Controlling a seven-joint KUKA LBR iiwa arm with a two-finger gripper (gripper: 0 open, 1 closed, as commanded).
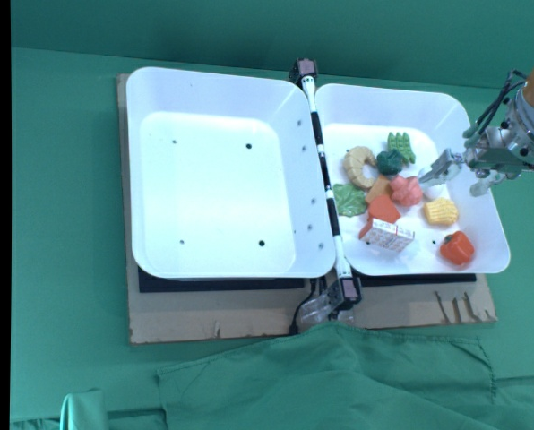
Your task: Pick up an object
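Note:
The right bin (428, 115) holds several toy foods. Among them are a yellow croissant (360, 166), a dark green broccoli (390, 161), a green leaf (348, 199), a pink piece (407, 190), an orange block (383, 207), a yellow corn piece (441, 210), a red pepper (457, 248) and a small white and red box (391, 235). My gripper (460, 177) hangs over the right bin's right side, just above the corn and right of the pink piece. It is open, with one finger (439, 167) pointing left and nothing between the two.
The left bin (218, 182) lies beside the right one, with a black and white divider bar (323, 164) between them. Both rest on a cardboard sheet (213, 325). Green cloth covers the bench, folded at the front.

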